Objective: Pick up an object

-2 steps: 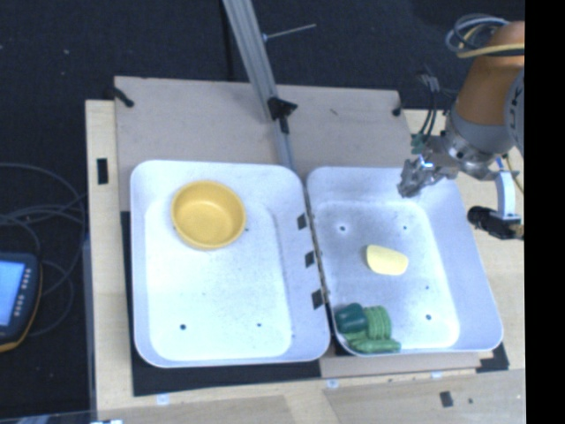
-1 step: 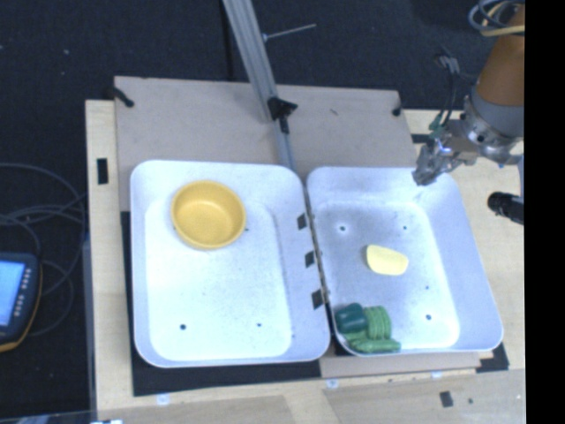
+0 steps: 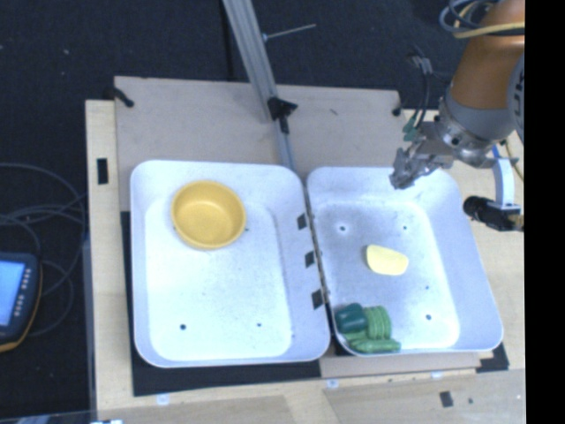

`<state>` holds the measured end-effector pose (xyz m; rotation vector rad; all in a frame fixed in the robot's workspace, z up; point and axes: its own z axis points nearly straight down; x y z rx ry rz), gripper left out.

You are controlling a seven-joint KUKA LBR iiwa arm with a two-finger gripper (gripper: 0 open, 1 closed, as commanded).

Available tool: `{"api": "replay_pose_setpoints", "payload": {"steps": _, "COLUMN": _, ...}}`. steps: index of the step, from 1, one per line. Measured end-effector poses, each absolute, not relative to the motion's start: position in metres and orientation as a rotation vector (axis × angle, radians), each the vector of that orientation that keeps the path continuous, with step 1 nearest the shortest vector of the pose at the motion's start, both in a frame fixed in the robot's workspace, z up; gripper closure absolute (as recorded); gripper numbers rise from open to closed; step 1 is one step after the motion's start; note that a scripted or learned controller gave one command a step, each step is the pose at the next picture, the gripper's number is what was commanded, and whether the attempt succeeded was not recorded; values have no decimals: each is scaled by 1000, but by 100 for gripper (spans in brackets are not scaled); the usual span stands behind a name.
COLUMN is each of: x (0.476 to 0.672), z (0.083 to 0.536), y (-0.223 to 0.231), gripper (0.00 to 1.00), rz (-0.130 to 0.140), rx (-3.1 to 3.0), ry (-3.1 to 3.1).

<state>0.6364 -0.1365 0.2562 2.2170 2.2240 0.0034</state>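
One fixed camera is looking down at a slant from above the bench (image 3: pixel 212 104). It is taking in both white bins (image 3: pixel 221 343) from moderately far, arm (image 3: pixel 485 69) entering at right

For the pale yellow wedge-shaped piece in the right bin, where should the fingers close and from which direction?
Probably from straight above, closing across the short width of the pale yellow wedge-shaped piece. It lies flat on the right white bin floor with open space all round, so its narrower sides are free.

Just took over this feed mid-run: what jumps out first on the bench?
The yellow bowl stands out, sitting upright in the far-left part of the left bin. In the right bin, a pale yellow piece lies near the middle and a green object rests at the near-left corner. The gripper hovers over that bin's far edge.
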Motion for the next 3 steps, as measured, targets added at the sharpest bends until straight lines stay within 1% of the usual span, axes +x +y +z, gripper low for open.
{"api": "replay_pose_setpoints", "payload": {"steps": 2, "x": 617, "z": 265, "y": -22, "gripper": 100, "rz": 3, "rx": 2216, "ry": 2226}}
{"api": "replay_pose_setpoints", "payload": {"steps": 3, "x": 609, "z": 268, "y": 25, "gripper": 100, "rz": 3, "rx": 2217, "ry": 2225}}
